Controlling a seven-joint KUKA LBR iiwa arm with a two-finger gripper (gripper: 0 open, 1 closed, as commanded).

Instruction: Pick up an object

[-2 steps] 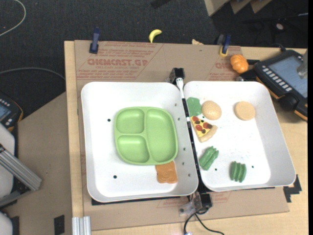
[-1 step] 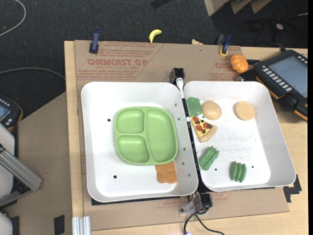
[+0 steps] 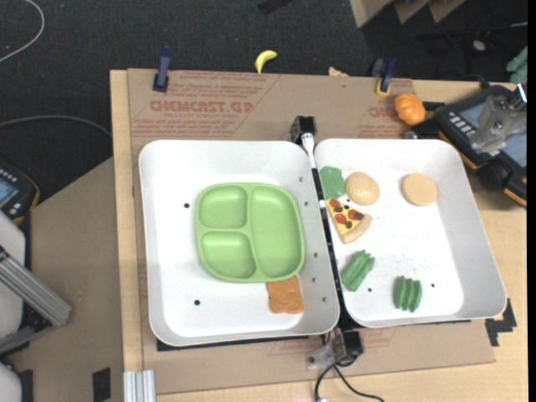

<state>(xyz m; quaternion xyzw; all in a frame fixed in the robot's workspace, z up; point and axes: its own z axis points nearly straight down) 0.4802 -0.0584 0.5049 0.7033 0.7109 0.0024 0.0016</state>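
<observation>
Pizza slice (image 3: 348, 218) lies at the left edge of my right bin (image 3: 469, 249), touching the round bun (image 3: 363, 188) above it; green beans (image 3: 358, 270) below. Green divided plate (image 3: 249, 231) fills the left bin (image 3: 163, 224). My tool's state? Cannot tell.

Right bin: pizza slice (image 3: 348, 219) flat by left wall, w/ tan bun (image 3: 363, 188) & pale cookie (image 3: 419, 189) above; green beans (image 3: 408, 293) below.

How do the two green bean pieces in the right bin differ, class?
The left bean bundle lies tilted and looks longer; the right bean bundle lies nearly upright in the view and looks shorter. The left one lies near the bins' divider; the right one lies nearer the right bin's front edge. Both are green.
</observation>
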